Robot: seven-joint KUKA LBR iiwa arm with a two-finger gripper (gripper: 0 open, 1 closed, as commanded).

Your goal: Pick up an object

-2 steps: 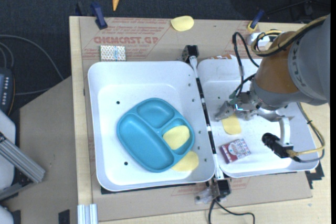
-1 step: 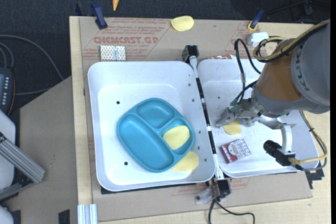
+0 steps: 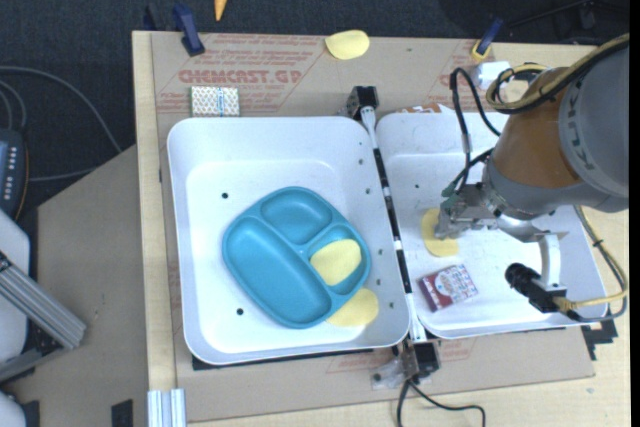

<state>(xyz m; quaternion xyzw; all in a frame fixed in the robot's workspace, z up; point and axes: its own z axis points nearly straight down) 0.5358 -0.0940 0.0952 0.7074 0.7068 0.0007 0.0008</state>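
My gripper (image 3: 453,218) is low in the right bin (image 3: 430,140), near that bin's left wall. A flat yellow piece (image 3: 436,240) lies directly under and beside it, partly hidden by the gripper. A small red packet (image 3: 447,287) rests just below, near the bin's front edge. In the left bin (image 3: 200,155) a blue divided plate (image 3: 275,255) carries a yellow piece (image 3: 337,259) in one compartment. Another yellow piece (image 3: 355,309) lies against the plate's lower right edge.
On the bench behind the bins lie a yellow piece (image 3: 347,44), a small patterned packet (image 3: 215,100) and blue clamps (image 3: 187,29) (image 3: 487,37). An orange carrot-shaped toy (image 3: 221,1) is on the floor beyond. The ridge (image 3: 385,205) between the bins runs close to the gripper's left.
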